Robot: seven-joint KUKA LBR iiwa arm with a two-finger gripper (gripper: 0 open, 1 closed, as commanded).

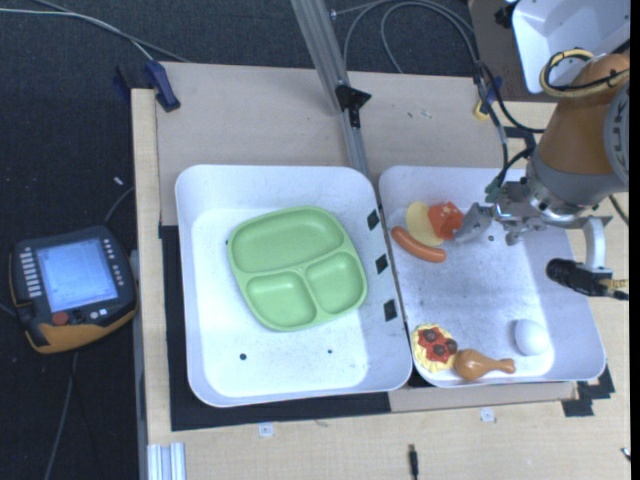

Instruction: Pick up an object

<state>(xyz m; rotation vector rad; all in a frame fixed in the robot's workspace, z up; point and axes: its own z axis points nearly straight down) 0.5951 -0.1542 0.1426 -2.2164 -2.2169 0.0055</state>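
Note:
Several toy foods lie in the right bin (570,308). At its upper left, a red piece (446,216) rests against a yellow piece (420,224), and a sausage (418,245) lies just below them. Along the front edge are a pizza slice (432,345), a chicken drumstick (484,365) and a white egg (530,337). My gripper (495,226) hangs low over the bin's upper middle, just right of the red piece. Its fingers stand apart with nothing between them, and the left finger (471,223) is close to the red piece.
The left bin (205,268) holds a green divided plate (297,267). A metal post (325,43) slants up behind the bins. A black part of the arm (580,276) juts over the right bin's right side. A teach pendant (70,286) lies off the bench at left.

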